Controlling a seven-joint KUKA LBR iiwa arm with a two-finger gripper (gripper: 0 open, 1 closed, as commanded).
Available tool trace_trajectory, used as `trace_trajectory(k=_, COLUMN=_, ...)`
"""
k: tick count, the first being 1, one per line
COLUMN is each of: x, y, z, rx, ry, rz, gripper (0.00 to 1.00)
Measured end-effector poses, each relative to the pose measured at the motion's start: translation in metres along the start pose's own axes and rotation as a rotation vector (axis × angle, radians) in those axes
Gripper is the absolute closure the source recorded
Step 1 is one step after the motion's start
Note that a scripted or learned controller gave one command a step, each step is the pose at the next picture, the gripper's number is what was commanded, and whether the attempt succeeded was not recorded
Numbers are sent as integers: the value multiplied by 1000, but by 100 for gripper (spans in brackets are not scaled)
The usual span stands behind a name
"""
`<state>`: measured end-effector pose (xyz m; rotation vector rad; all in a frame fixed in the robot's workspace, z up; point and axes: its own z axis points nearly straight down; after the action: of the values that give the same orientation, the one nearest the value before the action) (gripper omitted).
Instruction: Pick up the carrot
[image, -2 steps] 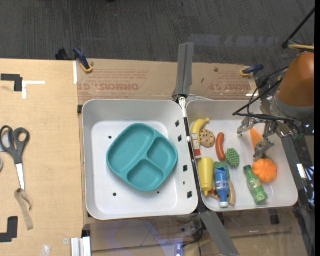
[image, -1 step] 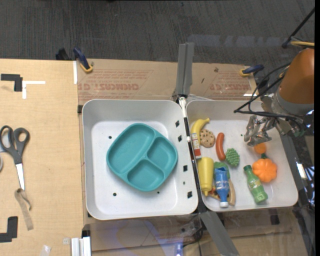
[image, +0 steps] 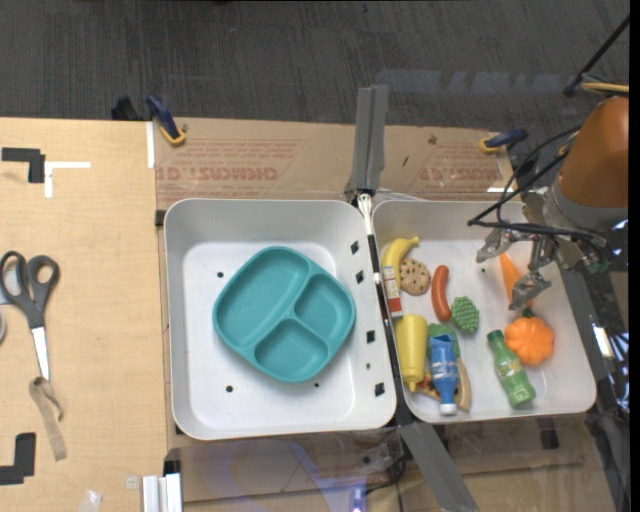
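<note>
From the overhead camera view we saw the gripper (image: 520, 268) low over the right bin (image: 575, 400), its fingers spread around the carrot (image: 512, 273) at that bin's far right, just beyond the orange pumpkin (image: 530, 340); no firm hold showed; we judged the grasp step in hand; next it needed closing, then lifting straight up.

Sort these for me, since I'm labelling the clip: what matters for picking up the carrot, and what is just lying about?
Belongs to the job:
carrot
gripper
right bin

Just lying about:
banana
cookie
sausage
pumpkin
green bottle
teal plate
scissors
</note>
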<state>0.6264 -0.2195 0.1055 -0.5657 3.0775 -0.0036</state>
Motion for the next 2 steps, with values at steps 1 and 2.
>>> trace_trajectory(k=1, x=73, y=26, z=11, rx=-1, ry=6, rz=171, gripper=0)
trace_trajectory(k=2, x=109, y=42, z=3, rx=12, ry=-21, rz=109, gripper=0)
